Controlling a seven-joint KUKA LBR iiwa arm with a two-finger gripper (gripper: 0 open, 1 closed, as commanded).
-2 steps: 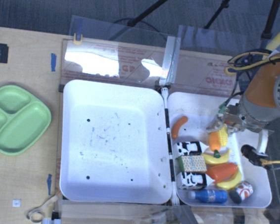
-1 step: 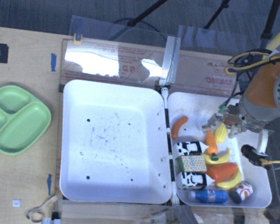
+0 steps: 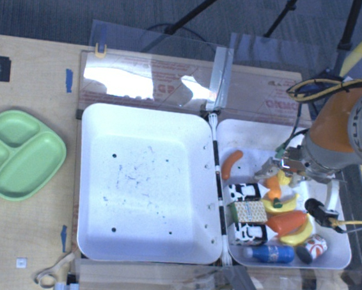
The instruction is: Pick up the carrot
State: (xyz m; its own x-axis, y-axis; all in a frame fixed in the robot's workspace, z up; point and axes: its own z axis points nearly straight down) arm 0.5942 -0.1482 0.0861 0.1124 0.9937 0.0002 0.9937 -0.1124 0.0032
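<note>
At the bench's near edge, a blue bottle (image 3: 271, 253) lies on its side along the front wall of the right bin (image 3: 343, 255), with a small red, white and black item (image 3: 313, 248) beside it that is too small to identify. Just behind them sit two black-and-white patterned blocks (image 3: 249, 232), one near and one farther back, with a speckled tan block (image 3: 250, 212) between them. A yellow banana (image 3: 295, 235) curves under a red-orange piece (image 3: 287, 220), the two partly overlapping in a crowded heap where edges are hard to separate. The carrot (image 3: 230, 164) lies alone on the bare floor of the right bin, toward its left wall, well apart from the heap. The gripper (image 3: 281, 175) hangs low over the pile's far side, above a small orange-and-yellow cluster; whether its claw is open or closed cannot be told, as the wrist hides it. The left bin (image 3: 106, 127) shows faint blue scuffs. On the wood to its left rests one green divided plate (image 3: 17, 153) with three sections. The arm is cut off at the right edge.
</note>
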